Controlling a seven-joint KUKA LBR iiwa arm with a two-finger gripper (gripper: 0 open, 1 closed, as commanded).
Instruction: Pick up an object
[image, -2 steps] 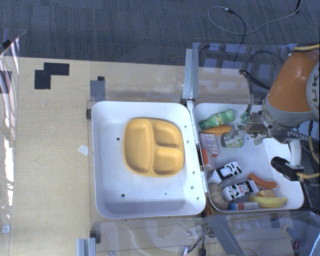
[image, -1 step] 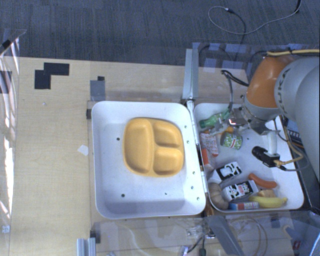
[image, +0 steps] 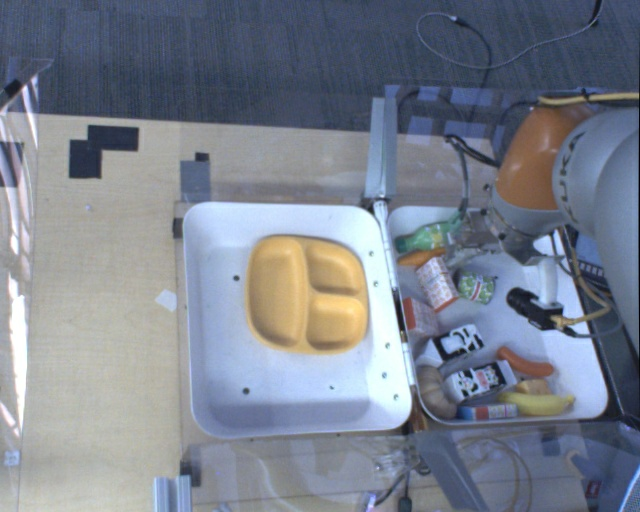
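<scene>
Bins sit side by side on the pale wooden bench (image: 100, 330). We see the left shallow white bin (image: 215, 400) holding a yellow three-compartment plastic tray (image: 305, 292), lying flat near its middle. The right shallow white bin (image: 590, 385) is crowded: a green leafy packet (image: 428, 238) at its far left corner, an orange-and-white carton (image: 436, 284) just beside it, a small green-and-white pouch (image: 477, 288), two black-and-white cartons (image: 470, 365), a yellow banana (image: 537, 403) along the near wall, an orange carrot-like piece (image: 525, 361) above it. The grey two-finger gripper (image: 478, 236) hangs over that bin's far side — near the green packet — and we cannot tell how it is set.
</scene>
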